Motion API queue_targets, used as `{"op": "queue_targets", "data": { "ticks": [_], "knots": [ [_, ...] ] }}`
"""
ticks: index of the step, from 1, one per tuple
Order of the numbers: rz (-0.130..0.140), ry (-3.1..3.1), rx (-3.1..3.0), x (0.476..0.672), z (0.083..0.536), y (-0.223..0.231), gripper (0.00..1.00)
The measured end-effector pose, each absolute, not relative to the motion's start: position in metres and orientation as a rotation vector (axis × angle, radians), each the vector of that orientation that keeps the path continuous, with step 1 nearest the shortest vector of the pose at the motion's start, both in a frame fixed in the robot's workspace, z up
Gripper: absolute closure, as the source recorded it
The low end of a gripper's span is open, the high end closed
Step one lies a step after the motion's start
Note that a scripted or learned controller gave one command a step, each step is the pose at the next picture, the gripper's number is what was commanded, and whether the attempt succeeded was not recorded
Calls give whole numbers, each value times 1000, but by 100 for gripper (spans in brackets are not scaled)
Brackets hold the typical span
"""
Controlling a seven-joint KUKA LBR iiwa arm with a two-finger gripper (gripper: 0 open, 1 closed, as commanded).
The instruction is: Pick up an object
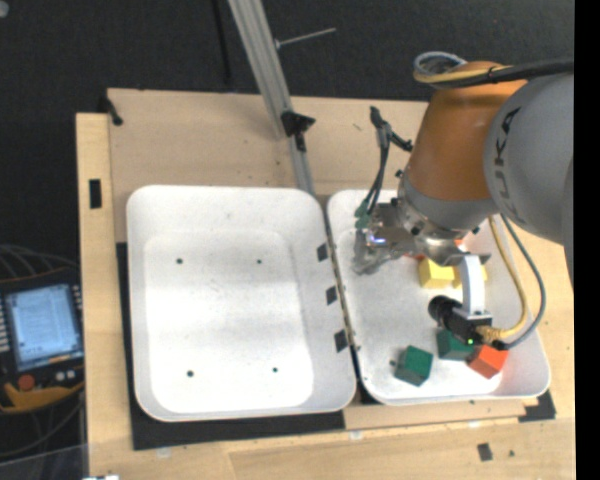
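Right bin (390,313) | end effector (368,253) over its upper-left, grip unreadable | green block (413,365) turned diagonal

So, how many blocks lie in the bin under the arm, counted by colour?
Green blocks: 2
Yellow block: 1
Orange block: 1
Total: 4

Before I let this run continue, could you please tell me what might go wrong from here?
The gripper sits near the right bin's left wall, apart from the blocks: it may grasp nothing or strike the wall. The yellow block lies right beside the arm and could get knocked. The green block and orange block lie by the front rim, which may hinder a grasp.
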State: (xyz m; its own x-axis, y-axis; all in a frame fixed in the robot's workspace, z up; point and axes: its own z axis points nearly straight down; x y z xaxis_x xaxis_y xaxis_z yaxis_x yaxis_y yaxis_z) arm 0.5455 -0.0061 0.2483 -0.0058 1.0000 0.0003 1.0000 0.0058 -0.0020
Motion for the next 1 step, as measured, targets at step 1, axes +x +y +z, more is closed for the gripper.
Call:
{"op": "queue_targets", "data": {
  "ticks": [1],
  "knots": [
    [1,-2227,-2211,541,250,40,100]
  ]
}}
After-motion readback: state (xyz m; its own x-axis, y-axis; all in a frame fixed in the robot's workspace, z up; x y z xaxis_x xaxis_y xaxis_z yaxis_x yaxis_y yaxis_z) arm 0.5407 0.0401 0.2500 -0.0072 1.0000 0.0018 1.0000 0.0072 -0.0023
